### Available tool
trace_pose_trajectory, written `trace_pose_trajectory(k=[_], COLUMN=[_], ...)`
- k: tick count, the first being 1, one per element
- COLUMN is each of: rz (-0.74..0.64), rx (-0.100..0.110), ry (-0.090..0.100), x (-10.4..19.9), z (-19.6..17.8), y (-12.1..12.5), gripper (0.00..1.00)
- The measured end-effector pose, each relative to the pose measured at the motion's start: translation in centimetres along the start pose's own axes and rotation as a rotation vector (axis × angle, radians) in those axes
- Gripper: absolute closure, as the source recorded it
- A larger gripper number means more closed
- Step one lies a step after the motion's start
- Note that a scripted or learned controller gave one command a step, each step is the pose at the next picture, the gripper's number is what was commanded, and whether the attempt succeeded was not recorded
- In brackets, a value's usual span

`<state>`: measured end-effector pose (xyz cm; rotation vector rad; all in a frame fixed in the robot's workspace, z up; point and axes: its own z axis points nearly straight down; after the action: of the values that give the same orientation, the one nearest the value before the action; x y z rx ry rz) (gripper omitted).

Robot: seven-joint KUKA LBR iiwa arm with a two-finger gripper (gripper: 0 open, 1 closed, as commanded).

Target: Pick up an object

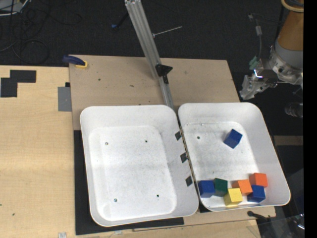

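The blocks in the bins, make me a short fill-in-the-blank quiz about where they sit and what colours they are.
1. Every block lies in the ____ bin as the camera sees it.
2. The lone block apart from the cluster is coloured ____.
3. The yellow block sits in the cluster along that bin's ____ edge.
4. Between the near blue block and the orange block sits a ____ block.

Missing words: right; blue; near; green

A blue cube (233, 138) lies alone in the middle of the right bin (267, 128), turned at an angle. Along the near edge of the same bin sits a tight group: a blue cube (206, 188), a green cube (220, 186), a yellow cube (233, 196), an orange cube (244, 186), another blue cube (256, 193) and a red-orange cube (260, 179).
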<state>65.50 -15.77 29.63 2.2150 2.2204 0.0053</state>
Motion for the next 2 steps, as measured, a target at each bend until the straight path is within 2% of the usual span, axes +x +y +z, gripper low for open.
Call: trace_pose_trajectory(k=[1, 2], rz=[0.0, -0.001], rx=[0.011, 0.01], ry=[0.004, 0.004], x=[4.6, 9.5], z=[1.4, 1.9], y=[-2.6, -3.3], gripper=[1.0, 1.0])
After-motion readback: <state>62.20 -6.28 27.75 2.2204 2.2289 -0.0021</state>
